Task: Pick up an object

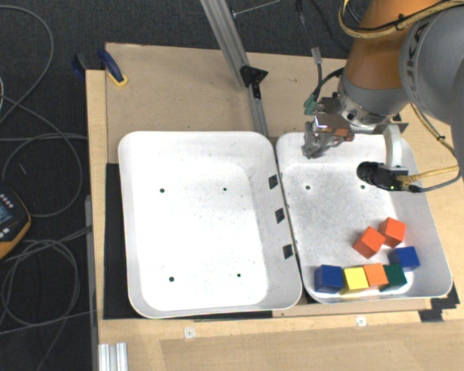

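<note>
Worktop (178, 76): pale wood, carrying two shallow white bins side by side.

Left bin (139, 207): white floor with fine speckling and four small dark dots.

Right bin (325, 199): holds all the blocks, grouped at its near right corner.

Blocks, near wall, in a row from left: blue block (329, 277), yellow block (356, 278), orange block (376, 274), green block (395, 276), each touching the next. A second blue block (405, 256) sits just behind the green one. Behind the row, two orange-red blocks: one (368, 241) tilted on an edge, the other (392, 229) just beside it to the right, nearer the bin's right wall.

Arm (387, 45): grey with an orange band, entering from the upper right.

Hand (319, 147): at the far edge of the right bin, pointed down, well apart from the blocks. Nothing shows between its tips; whether it is released or clenched cannot be told.

Black fitting (379, 176): beside the hand, over the right bin, with a yellow cable running off to the right.

Metal pole (232, 45): slanting across the worktop's far side toward the gap between the bins.

Clips (280, 215): three small black ones along the bins' shared edge.

Floor (31, 130): dark, with loose cables and a handheld pendant (0, 215) at the left.
</note>
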